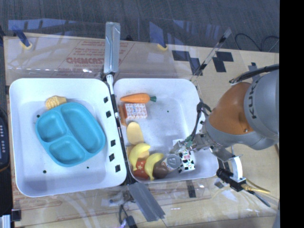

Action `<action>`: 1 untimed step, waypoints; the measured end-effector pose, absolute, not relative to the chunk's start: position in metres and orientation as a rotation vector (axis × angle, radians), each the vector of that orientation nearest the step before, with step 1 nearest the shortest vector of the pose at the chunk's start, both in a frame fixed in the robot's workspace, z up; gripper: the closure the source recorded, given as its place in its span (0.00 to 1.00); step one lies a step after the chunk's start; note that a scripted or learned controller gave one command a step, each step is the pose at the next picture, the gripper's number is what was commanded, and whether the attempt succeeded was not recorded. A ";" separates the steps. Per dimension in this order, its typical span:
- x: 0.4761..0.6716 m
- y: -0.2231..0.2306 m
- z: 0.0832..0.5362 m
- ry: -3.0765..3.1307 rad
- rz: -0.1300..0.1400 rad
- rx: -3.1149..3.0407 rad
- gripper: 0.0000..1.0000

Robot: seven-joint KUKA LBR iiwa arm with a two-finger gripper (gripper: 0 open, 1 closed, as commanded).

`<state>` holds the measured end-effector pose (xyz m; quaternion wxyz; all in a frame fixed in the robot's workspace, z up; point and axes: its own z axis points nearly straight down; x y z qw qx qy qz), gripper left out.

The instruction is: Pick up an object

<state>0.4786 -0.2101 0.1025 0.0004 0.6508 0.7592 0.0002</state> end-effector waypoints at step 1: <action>0.569 -0.209 0.093 2.084 0.002 2.351 1.00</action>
